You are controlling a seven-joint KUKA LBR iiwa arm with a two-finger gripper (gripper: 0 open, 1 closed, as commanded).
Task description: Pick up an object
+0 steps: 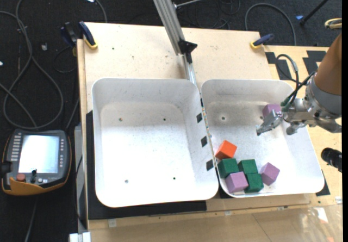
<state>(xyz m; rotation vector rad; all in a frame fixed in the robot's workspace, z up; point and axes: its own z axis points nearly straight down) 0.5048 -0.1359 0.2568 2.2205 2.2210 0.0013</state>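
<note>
Most of the arm (333,80) was cut off at the right side of the picture, so just its wrist end could be seen. The gripper (270,122) hung over the right bin (239,90), and a purple block (271,110) sat right by its fingers. It was hard to see if the fingers pinched the block or just stood beside it, so I cannot tell if the gripper was wide or narrow. Down at the front of the right bin lay a small pile of blocks. There was an orange block (226,149), two green blocks (228,167) (250,171) touching each other, a purple block at the front (236,181), and another purple block (269,173) on the right of the pile. The left bin (145,137) sat beside it on the tabletop (136,50). A grey pole (166,10) leaned over the back of the tabletop.
</note>
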